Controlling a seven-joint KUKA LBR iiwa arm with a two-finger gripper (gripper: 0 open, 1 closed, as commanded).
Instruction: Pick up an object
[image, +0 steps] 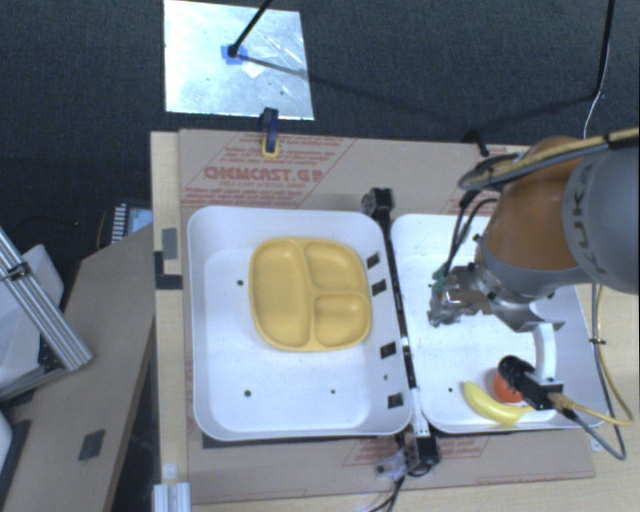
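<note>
Gripper (445, 300) hangs over the left-middle of the right bin (436, 362); its tip is too blurred and crowded to tell open or closed, and nothing is visibly held. Banana (490, 404) lies at this bin's front wall, toward the right corner, long axis roughly along the wall, slightly curved. A small orange thing (501, 381) sits just behind it. Judged from here, the banana is the likeliest pick: the gripper needs to go frontward and a bit right, closing across the banana's width.
</note>
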